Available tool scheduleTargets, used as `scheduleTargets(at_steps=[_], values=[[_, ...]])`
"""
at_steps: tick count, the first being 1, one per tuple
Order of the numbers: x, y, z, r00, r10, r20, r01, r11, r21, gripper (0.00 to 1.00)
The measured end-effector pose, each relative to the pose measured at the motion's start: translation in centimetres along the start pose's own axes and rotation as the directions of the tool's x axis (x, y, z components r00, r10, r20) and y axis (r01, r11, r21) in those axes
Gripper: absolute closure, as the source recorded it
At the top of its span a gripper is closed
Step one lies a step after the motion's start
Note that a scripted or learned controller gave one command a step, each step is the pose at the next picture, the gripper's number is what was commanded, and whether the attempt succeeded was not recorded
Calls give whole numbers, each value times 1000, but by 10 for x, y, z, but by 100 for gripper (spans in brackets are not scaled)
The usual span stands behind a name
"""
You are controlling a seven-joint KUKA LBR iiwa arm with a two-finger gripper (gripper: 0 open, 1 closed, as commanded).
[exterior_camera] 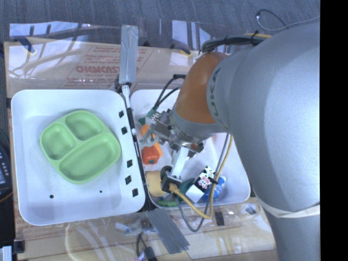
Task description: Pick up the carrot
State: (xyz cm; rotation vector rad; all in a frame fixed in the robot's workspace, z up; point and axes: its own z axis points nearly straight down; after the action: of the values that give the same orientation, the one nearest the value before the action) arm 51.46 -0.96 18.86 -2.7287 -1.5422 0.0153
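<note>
Taking the carrot (152,154) well means coming down squarely over it. It lies in the right bin (149,99) by the left wall, just beside the tool (154,128) — open or closed, I cannot tell. Clutter crowds it; a green plate (81,145) sits in the left bin (27,200).
</note>
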Motion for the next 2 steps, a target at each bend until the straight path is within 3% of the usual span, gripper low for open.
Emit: scheduleTargets(at_steps=[1,2], values=[[0,-1,-7,1000,-6,4,6,1000,7,100],[87,31,-63,990,-141,0,141,990,-6,100]])
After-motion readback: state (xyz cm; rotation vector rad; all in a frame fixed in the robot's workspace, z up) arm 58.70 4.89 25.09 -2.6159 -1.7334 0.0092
